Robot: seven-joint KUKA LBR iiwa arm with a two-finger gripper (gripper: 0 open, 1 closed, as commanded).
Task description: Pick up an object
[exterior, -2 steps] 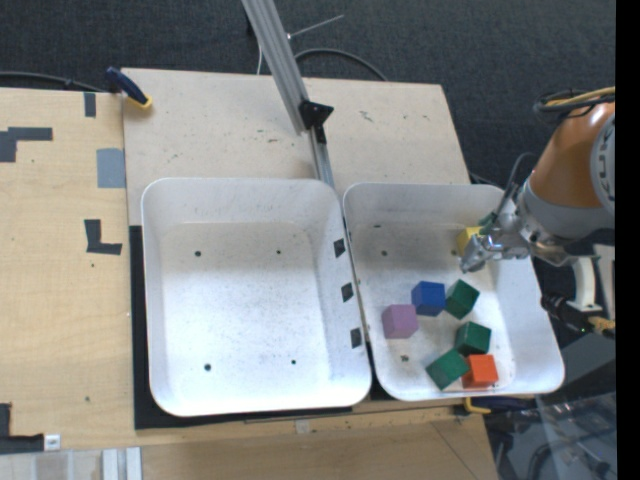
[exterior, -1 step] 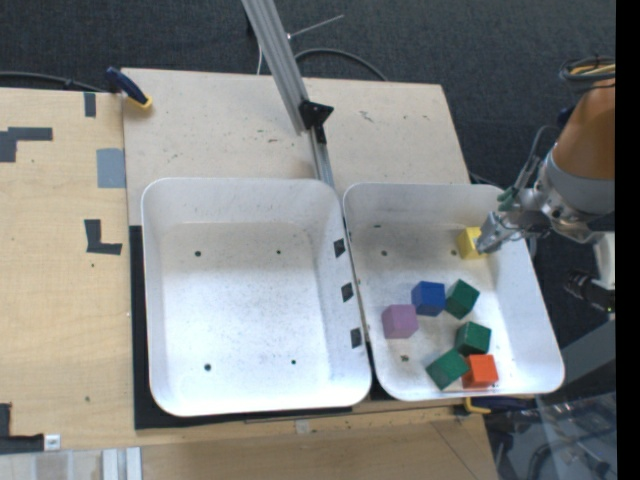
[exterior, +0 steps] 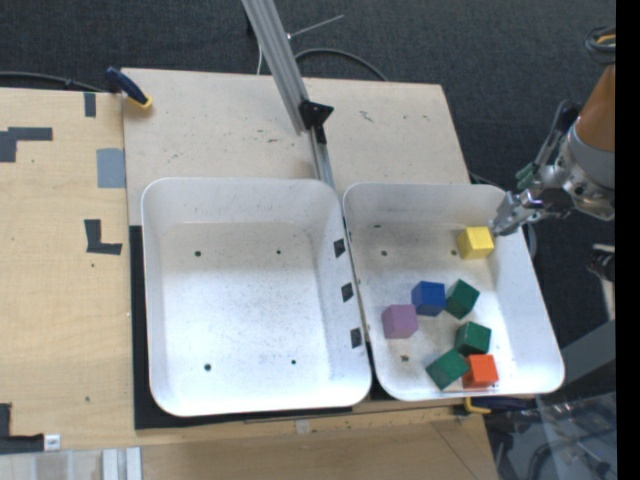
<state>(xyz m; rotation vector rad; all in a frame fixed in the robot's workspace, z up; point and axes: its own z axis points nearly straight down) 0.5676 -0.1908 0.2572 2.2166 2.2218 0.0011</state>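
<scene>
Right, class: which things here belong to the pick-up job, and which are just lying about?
Job:
gripper
yellow block
blue block
purple block
orange block
green blocks
right bin

Lying about:
left bin
clamp
metal rail

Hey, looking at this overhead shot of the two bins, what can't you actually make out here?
- Hand, camera view: small and blurred at the right bin's rim, so its state and whether it touches the yellow block are unclear.
- Arm: cut off by the right edge.
- Green block: partly hidden by the orange block and another green block.
- Dark specks in the left bin: too small to identify.
</scene>
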